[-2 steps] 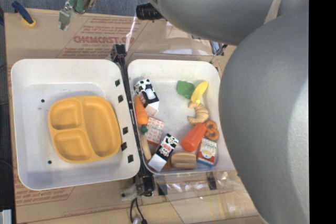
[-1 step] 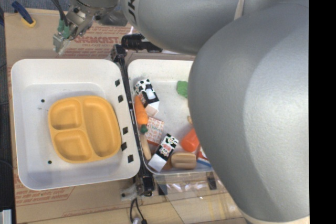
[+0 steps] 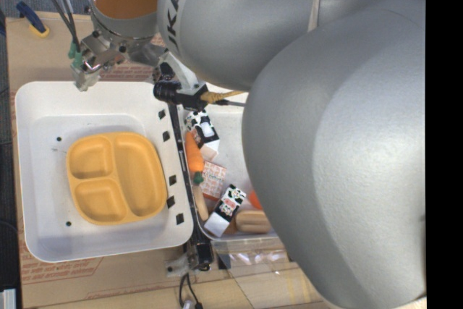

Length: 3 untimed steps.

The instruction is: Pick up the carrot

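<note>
The carrot (image 3: 194, 153) is a short orange piece lying in the right bin, close against the bin's left wall. It lies among other food items, and the arm's bulk hides most of that bin. My gripper (image 3: 85, 72) hangs over the far rim of the left bin (image 3: 29, 155), well to the left of the carrot and apart from it. Nothing shows in the gripper.
A yellow divided plate (image 3: 114, 176) lies in the left bin. Beside the carrot are a cow-patterned carton (image 3: 205, 131), a pink box (image 3: 213, 181), a second cow carton (image 3: 226, 208) and a tan bun (image 3: 252, 221). A blue clamp (image 3: 32, 18) sits at the back left.
</note>
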Motion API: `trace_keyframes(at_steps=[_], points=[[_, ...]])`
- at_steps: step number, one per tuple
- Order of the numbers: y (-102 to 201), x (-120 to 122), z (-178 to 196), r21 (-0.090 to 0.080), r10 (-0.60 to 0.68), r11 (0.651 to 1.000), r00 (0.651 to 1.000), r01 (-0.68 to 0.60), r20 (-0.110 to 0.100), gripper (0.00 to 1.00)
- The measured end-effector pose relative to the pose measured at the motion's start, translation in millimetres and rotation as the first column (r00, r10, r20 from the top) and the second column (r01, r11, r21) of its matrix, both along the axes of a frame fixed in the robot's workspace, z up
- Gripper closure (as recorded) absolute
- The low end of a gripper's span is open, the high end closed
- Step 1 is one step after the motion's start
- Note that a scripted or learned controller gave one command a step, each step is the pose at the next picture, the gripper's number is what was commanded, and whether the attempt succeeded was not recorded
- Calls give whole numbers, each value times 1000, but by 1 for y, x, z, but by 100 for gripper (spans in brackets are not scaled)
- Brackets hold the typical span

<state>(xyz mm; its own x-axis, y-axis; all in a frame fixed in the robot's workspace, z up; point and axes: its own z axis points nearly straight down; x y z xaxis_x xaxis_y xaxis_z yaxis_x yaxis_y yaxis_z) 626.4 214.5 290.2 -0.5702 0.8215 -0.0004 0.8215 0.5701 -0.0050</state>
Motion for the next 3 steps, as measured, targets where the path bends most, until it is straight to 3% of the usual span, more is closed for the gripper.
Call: trace_keyframes(at_steps=[1, 2, 3], points=[[-5, 19, 50, 2, -247, 969, 969, 247, 7, 100], [-6, 1, 10, -3, -519, 855, 855, 519, 0, 100], [-7, 30, 12, 2, -760, 650, 650, 760, 4, 100]])
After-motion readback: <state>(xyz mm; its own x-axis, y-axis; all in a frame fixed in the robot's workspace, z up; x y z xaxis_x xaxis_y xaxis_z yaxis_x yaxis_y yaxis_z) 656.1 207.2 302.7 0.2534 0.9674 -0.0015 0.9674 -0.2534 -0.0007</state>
